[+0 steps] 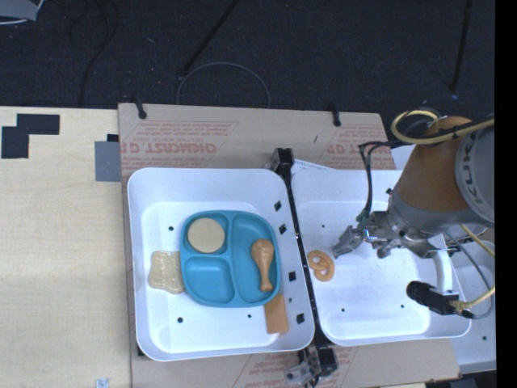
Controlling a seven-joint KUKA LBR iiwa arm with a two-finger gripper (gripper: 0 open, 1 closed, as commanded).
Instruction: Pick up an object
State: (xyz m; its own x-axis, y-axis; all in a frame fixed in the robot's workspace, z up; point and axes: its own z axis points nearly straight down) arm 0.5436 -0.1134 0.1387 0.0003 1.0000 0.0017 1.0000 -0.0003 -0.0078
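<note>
A small brown pretzel [321,265] lies at the left edge of the right bin [380,322], close to the divider. My gripper [365,245] hangs over the right bin just right of the pretzel, open, with nothing between its fingers. In the left bin [153,330] a blue divided plate [218,285] holds a round tan biscuit [205,234] and a drumstick [263,263]. A pale toast slice [166,272] lies against the plate's left side. An orange-brown stick [276,314] lies at the plate's lower right corner.
The divider [297,249] between the bins runs right beside the pretzel. The arm's orange band [432,172] and grey body cover the right bin's upper right part. Cardboard [242,136] lies under both bins.
</note>
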